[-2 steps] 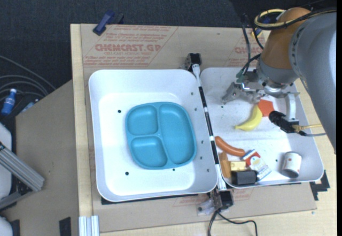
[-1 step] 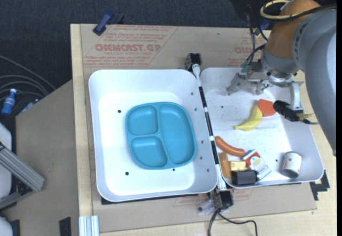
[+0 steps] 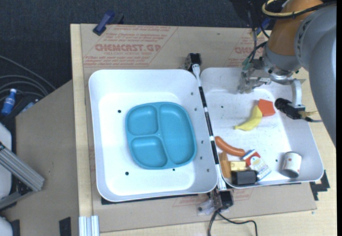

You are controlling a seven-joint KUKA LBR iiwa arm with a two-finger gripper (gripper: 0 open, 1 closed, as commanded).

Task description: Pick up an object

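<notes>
Banana seemingly just below gripper

Bulky grey arm, orange wrist band, yellow cable loop, metallic gripper.

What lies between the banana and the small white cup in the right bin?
In the camera view, only bare white bin floor separates the banana from the white cup. The orange block sits above that stretch, beside the banana's upper end.

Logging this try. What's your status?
Hand low over right bin, far corner. Banana, orange block loose nearby. Path clear.
</notes>
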